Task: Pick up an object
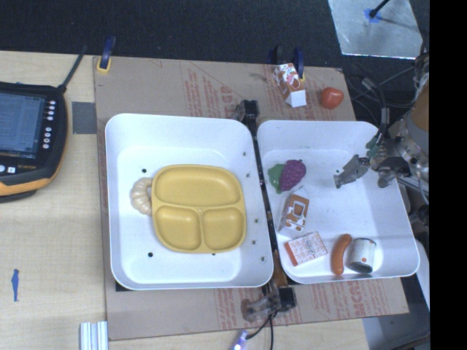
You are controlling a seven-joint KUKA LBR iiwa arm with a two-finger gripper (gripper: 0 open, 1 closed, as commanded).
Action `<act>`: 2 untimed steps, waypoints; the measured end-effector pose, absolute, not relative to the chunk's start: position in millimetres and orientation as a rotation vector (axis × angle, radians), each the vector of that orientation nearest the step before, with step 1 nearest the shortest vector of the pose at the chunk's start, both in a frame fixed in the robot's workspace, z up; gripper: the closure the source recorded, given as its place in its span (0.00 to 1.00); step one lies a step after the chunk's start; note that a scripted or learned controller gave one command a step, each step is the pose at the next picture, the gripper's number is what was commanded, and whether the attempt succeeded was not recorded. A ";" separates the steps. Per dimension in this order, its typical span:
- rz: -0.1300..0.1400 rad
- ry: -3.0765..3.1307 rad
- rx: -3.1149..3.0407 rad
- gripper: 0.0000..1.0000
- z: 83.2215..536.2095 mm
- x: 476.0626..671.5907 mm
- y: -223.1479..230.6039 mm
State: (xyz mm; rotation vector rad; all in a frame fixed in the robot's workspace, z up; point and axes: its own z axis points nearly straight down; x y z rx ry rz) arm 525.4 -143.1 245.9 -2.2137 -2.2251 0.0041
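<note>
Approach step, nothing picked yet. Tool (365,172) hangs over the right bin (328,133) at approx 3 o'clock, fingers spread, nothing between them. Candidates lie in the same bin: grapes (292,172) w/ a green bit at 9 o'clock, brown carton (295,211) near centre, red-white packet (306,248), sausage (340,254) and what looks like a small can (361,254) at 5–6 o'clock. Left bin (117,195) has a yellow tray (198,208). Next: choose one piece, centre above it, descend, close.
</note>
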 end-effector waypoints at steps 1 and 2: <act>0.008 -2.226 -2.211 0.00 139.8 571.0 -105.3; 0.006 -2.227 -2.213 0.00 91.2 620.3 -92.1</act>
